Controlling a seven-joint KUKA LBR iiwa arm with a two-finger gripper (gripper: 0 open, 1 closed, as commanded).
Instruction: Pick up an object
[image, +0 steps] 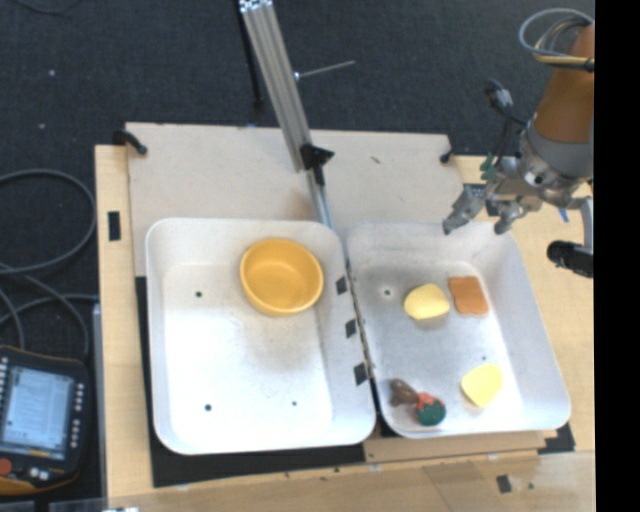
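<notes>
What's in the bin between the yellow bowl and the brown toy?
The bowl sits in the left bin, the brown toy in the right. The camera view shows bare floor and their rims between.

Grey arm (556, 150), orange band

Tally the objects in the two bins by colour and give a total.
Yellow: 3 — bowl, lump, wedge
Orange-brown: 1 — block
Brown, red and green: 1 — toy
Total: 5
</notes>
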